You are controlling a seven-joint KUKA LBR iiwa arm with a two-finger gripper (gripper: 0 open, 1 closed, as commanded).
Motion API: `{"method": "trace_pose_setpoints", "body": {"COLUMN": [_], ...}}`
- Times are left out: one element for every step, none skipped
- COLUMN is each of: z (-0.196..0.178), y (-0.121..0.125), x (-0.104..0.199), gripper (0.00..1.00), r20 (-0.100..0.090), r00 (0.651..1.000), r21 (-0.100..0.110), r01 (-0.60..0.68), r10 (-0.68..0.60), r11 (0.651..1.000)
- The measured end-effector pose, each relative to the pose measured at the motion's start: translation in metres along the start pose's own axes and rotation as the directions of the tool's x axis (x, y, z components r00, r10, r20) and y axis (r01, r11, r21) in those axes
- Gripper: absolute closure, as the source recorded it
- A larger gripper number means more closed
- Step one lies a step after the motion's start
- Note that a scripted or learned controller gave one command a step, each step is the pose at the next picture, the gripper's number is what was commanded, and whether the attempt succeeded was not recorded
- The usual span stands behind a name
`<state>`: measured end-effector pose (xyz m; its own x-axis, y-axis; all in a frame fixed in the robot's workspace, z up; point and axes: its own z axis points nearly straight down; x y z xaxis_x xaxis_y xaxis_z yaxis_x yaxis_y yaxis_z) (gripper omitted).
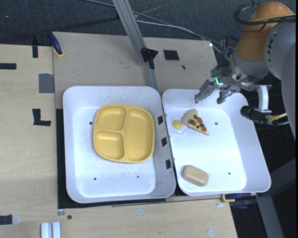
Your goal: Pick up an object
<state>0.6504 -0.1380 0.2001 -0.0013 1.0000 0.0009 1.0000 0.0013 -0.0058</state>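
In the right bin (248,148) lie three small things: a toy pizza slice (195,122) near the back, a small yellow piece (177,124) just left of it, and a tan bread-like lump (195,175) near the front. My gripper (210,97) hangs over the bin's back edge, up and to the right of the pizza slice. Its two fingers (201,94) are spread apart with nothing between them.
The left bin (79,148) holds a yellow three-compartment plate (123,133). A grey metal post (131,29) rises behind the bins near their divide. The arm's body and cables (260,110) crowd the right bin's far right corner.
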Motion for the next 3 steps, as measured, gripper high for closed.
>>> {"method": "trace_pose_setpoints", "body": {"z": [-0.002, 0.062, 0.114], "y": [0.001, -0.002, -0.002], "x": [0.000, 0.004, 0.004], "gripper": [0.00, 0.00, 0.00], "r20": [0.001, 0.001, 0.002], "r00": [1.000, 1.000, 1.000], "r21": [-0.005, 0.001, -0.005], "r01": [0.001, 0.001, 0.000], "r10": [-0.001, -0.001, 0.000], "r11": [1.000, 1.000, 1.000]}}
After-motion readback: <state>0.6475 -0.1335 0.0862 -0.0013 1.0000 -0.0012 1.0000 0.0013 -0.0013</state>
